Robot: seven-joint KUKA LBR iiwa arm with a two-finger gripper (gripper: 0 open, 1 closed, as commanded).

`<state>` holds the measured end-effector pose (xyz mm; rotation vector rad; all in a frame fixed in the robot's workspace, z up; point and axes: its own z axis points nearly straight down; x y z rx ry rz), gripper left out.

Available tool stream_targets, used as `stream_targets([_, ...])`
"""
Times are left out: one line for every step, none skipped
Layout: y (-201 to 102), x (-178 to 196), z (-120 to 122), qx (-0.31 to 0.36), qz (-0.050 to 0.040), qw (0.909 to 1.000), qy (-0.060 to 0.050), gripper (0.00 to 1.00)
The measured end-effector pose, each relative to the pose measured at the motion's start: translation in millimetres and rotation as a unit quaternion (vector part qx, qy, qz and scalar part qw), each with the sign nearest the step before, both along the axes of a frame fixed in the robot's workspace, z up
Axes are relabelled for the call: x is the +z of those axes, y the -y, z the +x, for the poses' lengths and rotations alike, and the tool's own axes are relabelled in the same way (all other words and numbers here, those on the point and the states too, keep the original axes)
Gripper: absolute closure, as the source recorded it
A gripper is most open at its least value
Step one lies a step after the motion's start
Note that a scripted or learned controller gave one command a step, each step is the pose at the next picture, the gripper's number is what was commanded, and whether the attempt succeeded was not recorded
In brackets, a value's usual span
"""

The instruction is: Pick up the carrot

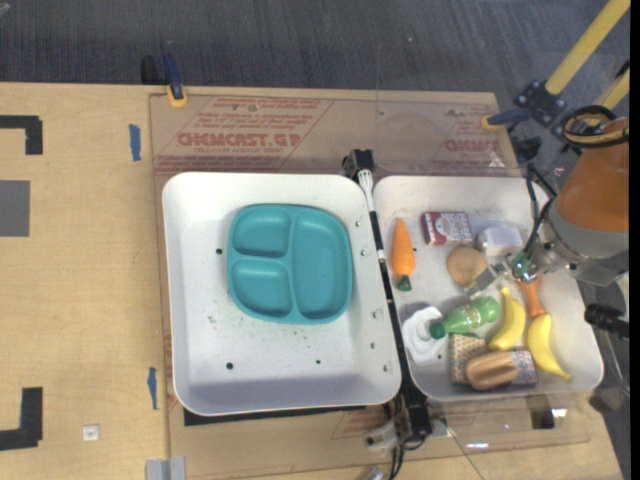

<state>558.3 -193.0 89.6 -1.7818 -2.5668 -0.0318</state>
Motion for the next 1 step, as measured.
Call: stream_targets([5.7,12.4,3.9,-0.002,-0.0107,0.9999,0.011,1.0])
